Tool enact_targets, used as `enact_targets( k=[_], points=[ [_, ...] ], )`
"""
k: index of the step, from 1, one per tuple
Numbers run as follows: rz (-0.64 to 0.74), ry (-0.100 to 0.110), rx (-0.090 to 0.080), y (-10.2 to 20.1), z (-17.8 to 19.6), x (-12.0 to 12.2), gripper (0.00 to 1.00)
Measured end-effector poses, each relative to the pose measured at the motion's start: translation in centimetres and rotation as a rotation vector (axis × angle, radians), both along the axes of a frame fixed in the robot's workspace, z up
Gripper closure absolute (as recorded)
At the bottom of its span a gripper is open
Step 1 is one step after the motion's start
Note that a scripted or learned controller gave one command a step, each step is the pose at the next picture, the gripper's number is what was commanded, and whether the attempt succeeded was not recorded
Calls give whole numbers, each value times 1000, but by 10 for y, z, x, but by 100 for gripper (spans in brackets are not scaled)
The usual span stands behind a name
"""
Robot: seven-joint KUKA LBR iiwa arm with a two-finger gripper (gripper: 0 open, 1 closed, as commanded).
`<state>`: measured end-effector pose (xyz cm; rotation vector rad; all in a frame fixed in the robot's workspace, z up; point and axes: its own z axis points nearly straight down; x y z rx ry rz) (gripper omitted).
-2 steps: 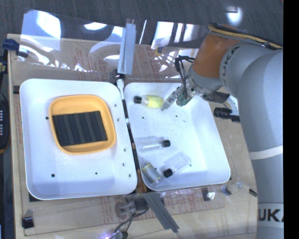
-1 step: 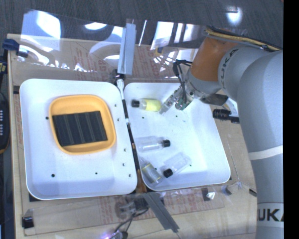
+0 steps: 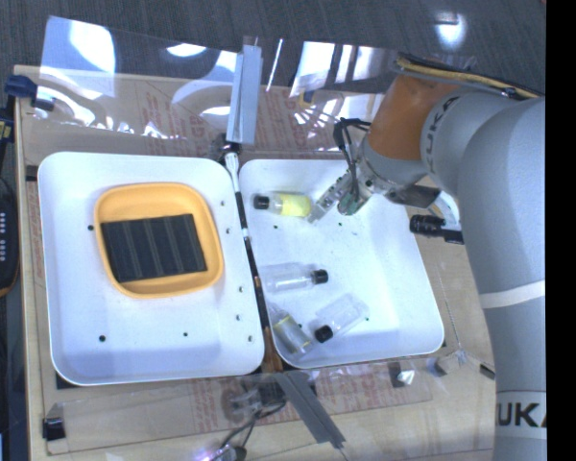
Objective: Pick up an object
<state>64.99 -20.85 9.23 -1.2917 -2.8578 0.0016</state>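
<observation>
In the right bin [image 3: 418, 286] lies a small yellow bottle [image 3: 290, 204] with a black cap, near the bin's far left. My gripper [image 3: 334, 206] hangs just to the right of it, low over the bin floor. Its two fingers stand apart, open, with nothing between them; the left finger [image 3: 320, 208] is close beside the yellow bottle's end. A clear bottle [image 3: 294, 279] with a black cap rests mid-bin. Another clear bottle [image 3: 338, 319] and a small clear piece [image 3: 289, 334] lie near the front wall.
The left bin [image 3: 67, 325] holds a yellow tray [image 3: 110, 205] with a black ridged insert [image 3: 159, 247]. A metal bar [image 3: 242, 94] stands behind the divide between the bins. The grey arm [image 3: 480, 161] fills the right side above the right bin.
</observation>
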Motion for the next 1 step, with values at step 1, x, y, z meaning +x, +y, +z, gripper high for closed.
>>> enact_targets(
  k=[1],
  points=[
    [-6,-7,-3,-1,1,4,100]
  ],
)
